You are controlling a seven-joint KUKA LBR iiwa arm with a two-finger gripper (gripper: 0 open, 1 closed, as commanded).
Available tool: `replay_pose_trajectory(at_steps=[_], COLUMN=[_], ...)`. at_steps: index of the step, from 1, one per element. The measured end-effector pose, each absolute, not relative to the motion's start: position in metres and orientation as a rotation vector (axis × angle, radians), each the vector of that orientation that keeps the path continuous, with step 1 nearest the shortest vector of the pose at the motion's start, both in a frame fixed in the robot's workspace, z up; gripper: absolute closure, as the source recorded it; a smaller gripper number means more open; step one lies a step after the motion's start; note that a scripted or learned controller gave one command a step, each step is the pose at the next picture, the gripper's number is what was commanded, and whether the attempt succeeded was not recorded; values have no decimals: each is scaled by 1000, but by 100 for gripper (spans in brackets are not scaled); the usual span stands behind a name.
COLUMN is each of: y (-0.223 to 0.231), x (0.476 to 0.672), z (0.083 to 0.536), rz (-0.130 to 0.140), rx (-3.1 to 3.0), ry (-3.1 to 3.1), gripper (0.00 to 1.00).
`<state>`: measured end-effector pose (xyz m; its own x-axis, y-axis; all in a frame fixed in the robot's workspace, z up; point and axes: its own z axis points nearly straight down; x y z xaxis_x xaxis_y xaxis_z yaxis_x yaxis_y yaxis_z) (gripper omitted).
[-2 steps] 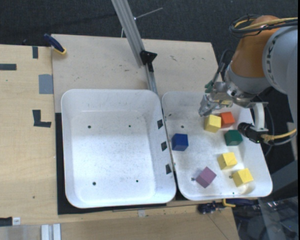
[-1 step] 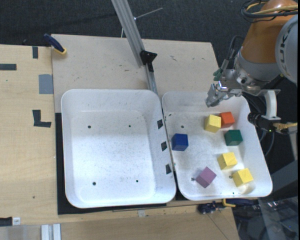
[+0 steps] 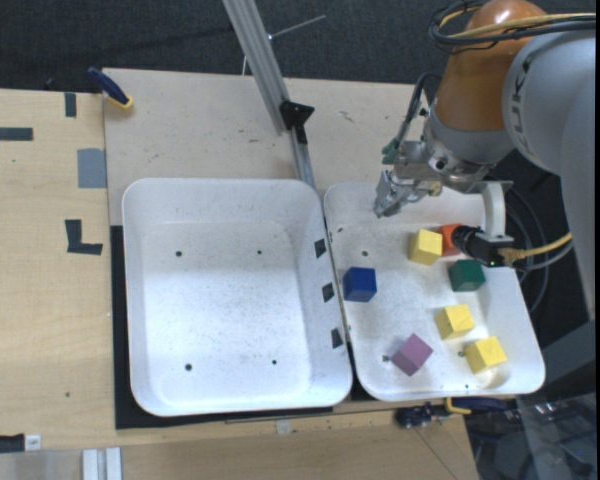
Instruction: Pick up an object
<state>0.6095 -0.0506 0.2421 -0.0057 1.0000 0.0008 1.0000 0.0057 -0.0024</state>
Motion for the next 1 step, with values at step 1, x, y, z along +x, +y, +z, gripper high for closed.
replay_pose_trajectory(at_steps=[1], y=[10], x=[613], z=[231], rz=[1], rx=[-2212], ry=[-2227], gripper=[100])
